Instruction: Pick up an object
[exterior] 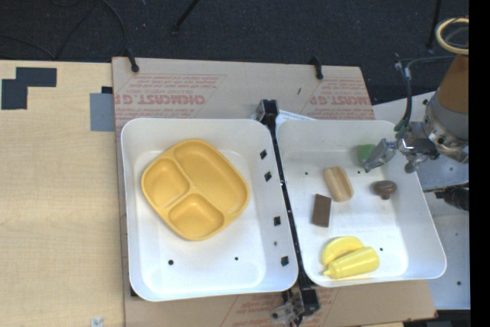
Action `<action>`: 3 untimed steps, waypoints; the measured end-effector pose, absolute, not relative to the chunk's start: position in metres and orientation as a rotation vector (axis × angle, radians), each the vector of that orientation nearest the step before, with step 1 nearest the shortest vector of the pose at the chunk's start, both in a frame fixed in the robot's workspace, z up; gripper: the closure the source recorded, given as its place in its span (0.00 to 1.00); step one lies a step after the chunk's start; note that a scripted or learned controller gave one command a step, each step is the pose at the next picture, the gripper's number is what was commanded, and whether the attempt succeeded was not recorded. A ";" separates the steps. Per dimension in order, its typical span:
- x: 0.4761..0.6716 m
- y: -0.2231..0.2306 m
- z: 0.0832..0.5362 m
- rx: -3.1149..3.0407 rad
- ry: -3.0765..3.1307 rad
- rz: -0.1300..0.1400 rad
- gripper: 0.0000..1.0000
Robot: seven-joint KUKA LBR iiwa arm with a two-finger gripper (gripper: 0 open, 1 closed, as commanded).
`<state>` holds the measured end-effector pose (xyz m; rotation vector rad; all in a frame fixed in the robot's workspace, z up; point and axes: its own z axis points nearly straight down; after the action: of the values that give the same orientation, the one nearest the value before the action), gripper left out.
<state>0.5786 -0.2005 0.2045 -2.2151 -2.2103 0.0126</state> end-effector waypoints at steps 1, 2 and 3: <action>0.582 -0.200 0.212 -2.220 -2.222 0.001 0.00; 0.584 -0.203 0.168 -2.218 -2.218 0.005 0.00; 0.585 -0.204 0.104 -2.217 -2.216 0.006 0.00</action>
<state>0.5846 -0.2037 0.1044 -2.2169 -2.2164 0.0055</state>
